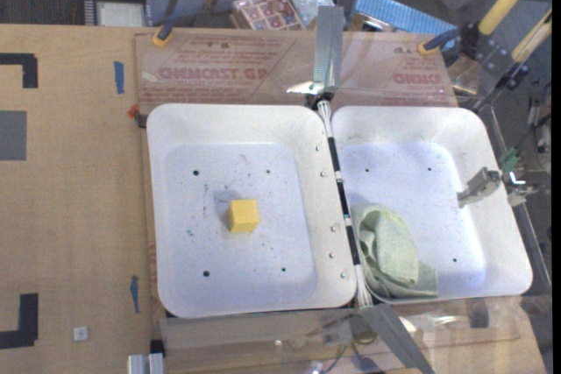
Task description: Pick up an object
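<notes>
Yellow block (244,215) is lying near the middle of the left bin (175,136), toward its six o'clock side. Pale green cloth (394,250) is sitting crumpled at seven o'clock in the right bin (412,131) on the bench (70,188).
</notes>
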You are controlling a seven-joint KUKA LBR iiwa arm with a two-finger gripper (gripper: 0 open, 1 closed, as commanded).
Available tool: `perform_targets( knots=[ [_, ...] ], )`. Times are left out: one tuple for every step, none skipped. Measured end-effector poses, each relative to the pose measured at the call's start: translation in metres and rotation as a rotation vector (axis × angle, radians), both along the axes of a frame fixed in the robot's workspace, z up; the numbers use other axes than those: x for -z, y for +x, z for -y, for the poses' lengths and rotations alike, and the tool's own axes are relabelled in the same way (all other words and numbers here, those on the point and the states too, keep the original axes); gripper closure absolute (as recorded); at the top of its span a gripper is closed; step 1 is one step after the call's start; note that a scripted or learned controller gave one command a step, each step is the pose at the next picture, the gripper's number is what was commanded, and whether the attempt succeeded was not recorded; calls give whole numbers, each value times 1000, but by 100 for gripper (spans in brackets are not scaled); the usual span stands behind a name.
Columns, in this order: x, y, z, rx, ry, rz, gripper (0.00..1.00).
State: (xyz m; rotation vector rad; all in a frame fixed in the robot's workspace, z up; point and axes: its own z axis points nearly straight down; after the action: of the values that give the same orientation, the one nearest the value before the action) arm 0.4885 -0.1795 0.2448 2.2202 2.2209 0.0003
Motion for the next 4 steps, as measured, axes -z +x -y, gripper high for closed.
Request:
perform_targets(
  knots=[
    [157, -6, -34, -162, -2, 8, 0],
    [146, -5, -34, -162, -3, 14, 100],
    [35, -9, -74, -117, 0, 0, 100],
    [156, -3, -39, 219, 1, 8, 100]
  ],
)
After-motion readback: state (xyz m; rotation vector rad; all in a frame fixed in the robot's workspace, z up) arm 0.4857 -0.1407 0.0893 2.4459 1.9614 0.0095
